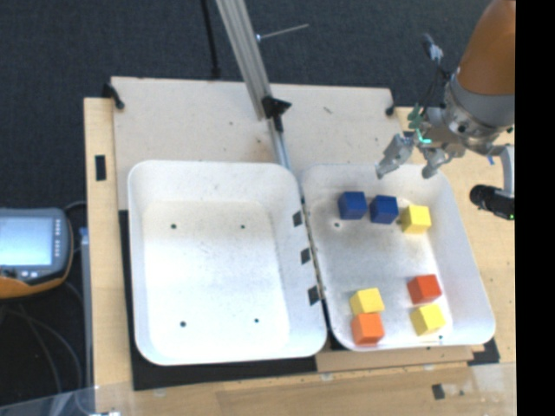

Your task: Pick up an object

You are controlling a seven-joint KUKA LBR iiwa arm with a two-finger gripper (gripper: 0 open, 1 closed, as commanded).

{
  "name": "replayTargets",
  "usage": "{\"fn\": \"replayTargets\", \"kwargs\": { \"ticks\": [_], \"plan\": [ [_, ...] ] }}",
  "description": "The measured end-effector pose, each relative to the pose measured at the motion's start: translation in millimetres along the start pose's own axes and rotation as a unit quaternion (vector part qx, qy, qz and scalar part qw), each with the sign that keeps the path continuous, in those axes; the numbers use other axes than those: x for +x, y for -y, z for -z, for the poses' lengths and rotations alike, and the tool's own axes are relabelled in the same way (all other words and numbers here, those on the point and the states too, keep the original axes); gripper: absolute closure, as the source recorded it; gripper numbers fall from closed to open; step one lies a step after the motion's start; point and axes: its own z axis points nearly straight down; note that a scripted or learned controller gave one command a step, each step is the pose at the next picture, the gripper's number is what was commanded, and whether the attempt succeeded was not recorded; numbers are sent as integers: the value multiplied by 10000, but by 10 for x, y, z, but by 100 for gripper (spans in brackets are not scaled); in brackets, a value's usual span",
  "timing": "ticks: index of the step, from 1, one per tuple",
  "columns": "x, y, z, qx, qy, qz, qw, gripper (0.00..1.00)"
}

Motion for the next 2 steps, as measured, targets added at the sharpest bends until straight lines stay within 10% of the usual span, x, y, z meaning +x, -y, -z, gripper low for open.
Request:
{"fn": "replayTargets", "kwargs": {
  "ticks": [2],
  "plan": [
    [-1, 0, 0, 1, 1, 3, 10000, 0]
  ]
}}
